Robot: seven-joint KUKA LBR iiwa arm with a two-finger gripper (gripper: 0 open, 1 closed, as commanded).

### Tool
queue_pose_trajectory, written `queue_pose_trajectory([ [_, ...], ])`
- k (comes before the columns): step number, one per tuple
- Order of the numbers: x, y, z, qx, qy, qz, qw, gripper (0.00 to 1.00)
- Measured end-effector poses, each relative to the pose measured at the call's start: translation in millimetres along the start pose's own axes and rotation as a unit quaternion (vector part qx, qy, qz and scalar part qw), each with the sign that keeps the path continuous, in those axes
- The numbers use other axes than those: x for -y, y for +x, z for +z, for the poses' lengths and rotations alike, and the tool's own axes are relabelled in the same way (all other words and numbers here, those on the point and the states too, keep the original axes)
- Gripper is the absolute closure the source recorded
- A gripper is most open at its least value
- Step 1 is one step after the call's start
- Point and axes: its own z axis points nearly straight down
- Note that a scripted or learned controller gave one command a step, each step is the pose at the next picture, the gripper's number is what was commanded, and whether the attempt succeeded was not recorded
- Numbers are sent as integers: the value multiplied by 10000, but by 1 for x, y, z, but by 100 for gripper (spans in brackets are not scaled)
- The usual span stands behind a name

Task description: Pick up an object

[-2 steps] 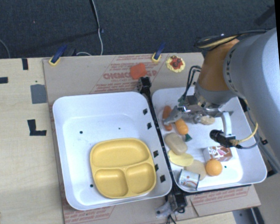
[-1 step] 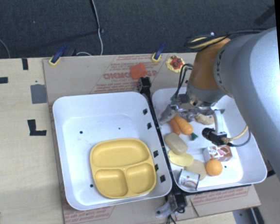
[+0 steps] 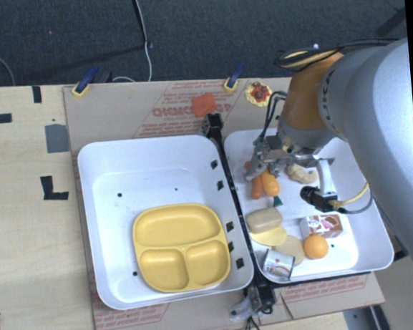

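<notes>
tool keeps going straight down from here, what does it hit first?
Probably the small orange piece in the right bin: the tool hangs just over it. Depth is hard to judge from this slanted view.

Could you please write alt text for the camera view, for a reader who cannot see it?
A grey robot arm reaches from the right, its claw low over small food items in the right bin, just above an orange carrot-like piece. The left bin holds a yellow divided plate.

Grey arm (image 3: 381,102), orange wrist band (image 3: 305,98), black cabling.
</notes>
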Motion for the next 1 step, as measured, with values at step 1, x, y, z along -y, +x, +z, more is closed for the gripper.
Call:
queue_pose_trajectory([
  [1, 39, 74, -96, -16, -31, -28, 10000, 100],
])
